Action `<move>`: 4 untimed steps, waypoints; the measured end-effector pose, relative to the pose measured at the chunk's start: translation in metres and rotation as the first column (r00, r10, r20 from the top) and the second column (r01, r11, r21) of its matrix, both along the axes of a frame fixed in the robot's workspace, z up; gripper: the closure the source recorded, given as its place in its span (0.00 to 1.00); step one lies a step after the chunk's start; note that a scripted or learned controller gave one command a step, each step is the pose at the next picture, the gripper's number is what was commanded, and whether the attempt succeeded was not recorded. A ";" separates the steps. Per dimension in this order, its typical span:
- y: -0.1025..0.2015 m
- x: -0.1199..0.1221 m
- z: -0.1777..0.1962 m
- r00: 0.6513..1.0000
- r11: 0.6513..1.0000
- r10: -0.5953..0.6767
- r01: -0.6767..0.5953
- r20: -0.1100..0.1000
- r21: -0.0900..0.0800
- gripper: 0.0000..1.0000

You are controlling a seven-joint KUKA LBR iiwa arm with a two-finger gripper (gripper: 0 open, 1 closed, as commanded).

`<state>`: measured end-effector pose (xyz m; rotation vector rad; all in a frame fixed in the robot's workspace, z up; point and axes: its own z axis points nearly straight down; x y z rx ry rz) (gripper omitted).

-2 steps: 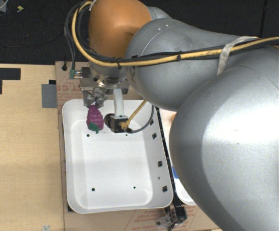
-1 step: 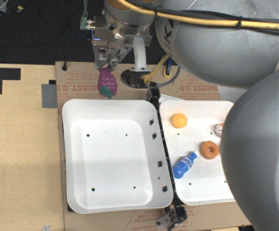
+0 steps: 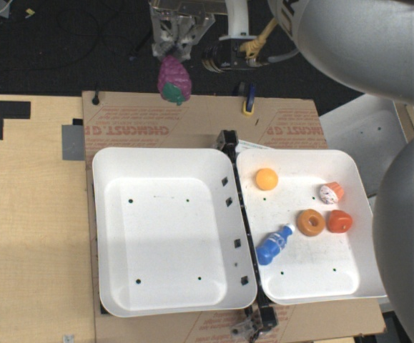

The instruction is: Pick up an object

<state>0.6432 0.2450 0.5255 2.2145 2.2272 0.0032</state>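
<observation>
A: Bins first. Contents?

B: Left bin [image 3: 114, 184] holds nothing but small dark dots on its floor. Right bin [image 3: 353, 177] holds five things: orange ball [image 3: 267, 179] toward the far left part; blue bottle [image 3: 272, 244] lying tilted near the divider, cap end pointing far-right; orange ring [image 3: 311, 222] mid-floor; red-orange cup [image 3: 339, 221] just beside the ring on its right; a small white-and-orange piece [image 3: 329, 193] farther back, near the right wall.

A: Gripper?

B: Gripper [image 3: 173, 54] is at the far edge of the scene, beyond both bins, over the dark floor. A purple-and-green object [image 3: 174, 81] hangs right under it, top tucked between the fingers [image 3: 165, 47], so the claw is closed on it. The object sits above the far edge of the cardboard sheet [image 3: 278, 123], clear of the left bin's far rim.

A: Hard to read?

B: The white-and-orange piece is too small to identify. The held object's shape is blurry; a bunch of grapes, possibly. The arm [image 3: 357, 31] is cut off at the top and right, and its grey body covers the right bin's right rim. Clamps [image 3: 228, 143] along the divider are partly hidden at the near end.

A: Room to move?

B: Left bin floor is fully open. In the right bin the near strip and the far right corner are bare. Ring and cup are nearly touching; ball stands well apart.
</observation>
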 end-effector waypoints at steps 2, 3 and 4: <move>-0.110 -0.023 -0.049 1.000 1.000 -0.006 0.006 -0.006 -0.002 1.00; -0.157 -0.013 -0.059 1.000 1.000 -0.005 0.005 -0.006 -0.002 1.00; -0.217 0.001 -0.092 1.000 1.000 -0.005 0.005 -0.006 -0.002 1.00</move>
